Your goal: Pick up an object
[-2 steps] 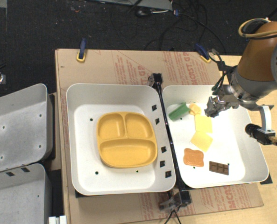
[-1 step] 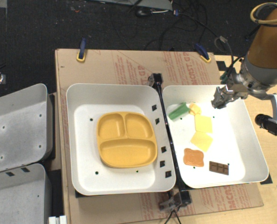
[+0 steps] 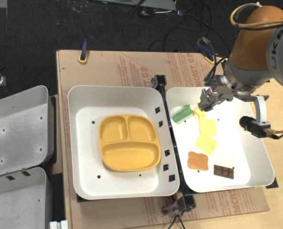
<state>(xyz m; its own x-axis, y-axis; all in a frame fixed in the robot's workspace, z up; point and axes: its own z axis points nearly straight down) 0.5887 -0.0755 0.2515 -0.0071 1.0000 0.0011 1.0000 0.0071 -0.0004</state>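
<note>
Yellow pieces lie in the right bin (image 3: 256, 142), right of centre in the frame: a small yellow bit (image 3: 199, 112) at the claw, a pale yellow slice (image 3: 207, 126) below it and a second yellow slice (image 3: 206, 144) lower still. A green block (image 3: 182, 114) sits tilted just left of them, near the bin's left wall. Toward the lower right of the frame lie an orange toast-like piece (image 3: 197, 161) and a brown chocolate-like bar (image 3: 223, 171). The left bin (image 3: 79, 128) holds a yellow divided plate (image 3: 130, 142).

The claw (image 3: 208, 100) hangs low over the upper part of the right bin, just above the small yellow bit and beside the green block; whether it is wide or narrow I cannot tell, and nothing can be made out in its grip.

For a clean pick, the likely target is the green block or the yellow bit. The slices look flat and thin, so the chunkier block seems the safer choice. Centre over it, align across its short side, descend straight, keep off the bin wall, close, then lift slowly.
</note>
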